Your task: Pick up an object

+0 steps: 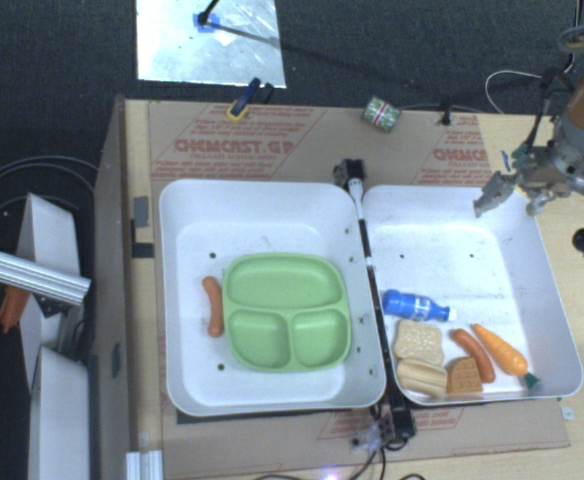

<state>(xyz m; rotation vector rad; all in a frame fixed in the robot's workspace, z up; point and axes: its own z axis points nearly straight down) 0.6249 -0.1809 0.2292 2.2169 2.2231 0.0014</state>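
Since the gripper (512, 190) hovers spread and empty over the right bin's (562, 313) far edge, we judge the blue bottle (416, 307) near its centre light, rigid, slippery, best pinched across its body.

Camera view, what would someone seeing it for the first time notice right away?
The green divided plate fills the middle of the left bin, a sausage beside it. Toy food crowds the right bin's near end: a blue bottle, a carrot, crackers. The gripper hovers over that bin's far right corner.
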